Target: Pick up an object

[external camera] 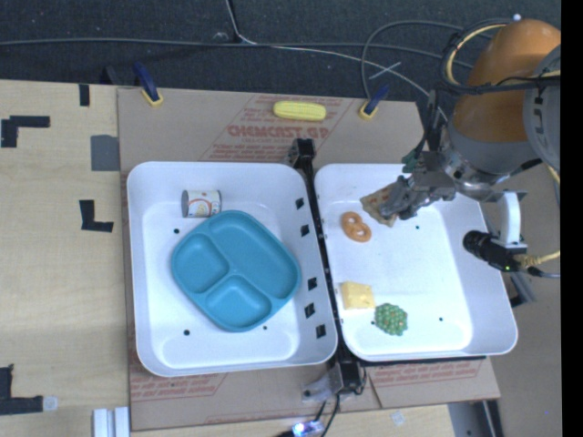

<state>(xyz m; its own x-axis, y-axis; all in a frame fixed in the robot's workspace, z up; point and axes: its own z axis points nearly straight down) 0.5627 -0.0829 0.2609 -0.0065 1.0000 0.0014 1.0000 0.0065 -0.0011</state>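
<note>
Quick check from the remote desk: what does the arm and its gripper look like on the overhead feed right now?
The arm is grey with a rounded orange section near the top, and thin dark cables loop around it. A black cylindrical part with a white bracket sticks out beside the wrist. The gripper is dark grey, blocky, and narrows to its tip.

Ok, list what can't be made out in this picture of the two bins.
- Gripper, camera view: its tip is small and blurred over the right bin, so open or shut is unclear, as is whether it holds anything.
- Can in the left bin: label too small to read.
- Arm: cut off by the right edge.
</note>
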